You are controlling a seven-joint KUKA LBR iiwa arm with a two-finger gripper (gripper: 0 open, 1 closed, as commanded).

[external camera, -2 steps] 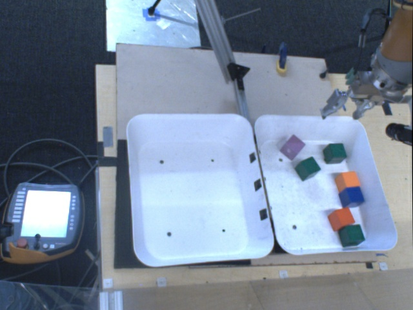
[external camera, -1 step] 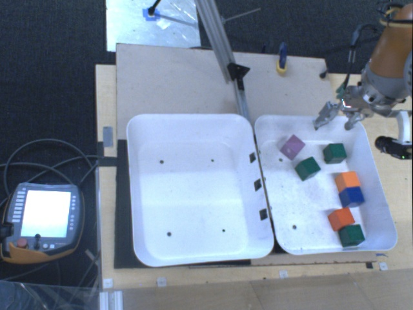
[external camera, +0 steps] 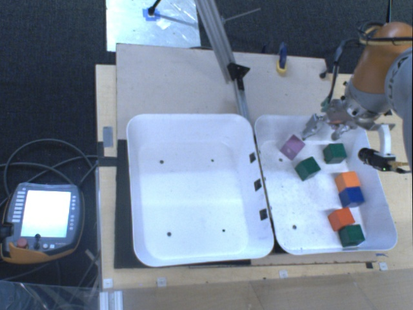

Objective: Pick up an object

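Pendant: a teach pendant (external camera: pixel 42 221) with a lit screen lies off the bench's left edge, its cable looped beside it.
Bench: a pale board (external camera: pixel 187 82) carries two shallow white bins side by side.
Left bin: the left bin (external camera: pixel 139 173) sits nearest the pendant, its floor showing a few small dark dots.
Right bin: the right bin (external camera: pixel 381 228) holds seven blocks, all in its right-hand half.
Purple: one purple block (external camera: pixel 292 146), tilted, near the bin's upper left.
Green: three — a green block (external camera: pixel 307 168) just below the purple one, a second green block (external camera: pixel 334 152) to its right, a third green block (external camera: pixel 352 236) at the bottom.
Orange: two — an upper orange block (external camera: pixel 347 180) and a lower orange block (external camera: pixel 341 218), the lower one touching the bottom green.
Blue: one blue block (external camera: pixel 352 196), touching the upper orange from below.
Arm: the grey arm (external camera: pixel 384 63) with its orange band reaches in from the right.
Gripper: the gripper (external camera: pixel 326 129) hangs over the bin's top edge, fingers spread apart and gripping nothing, near the purple block and the second green block.
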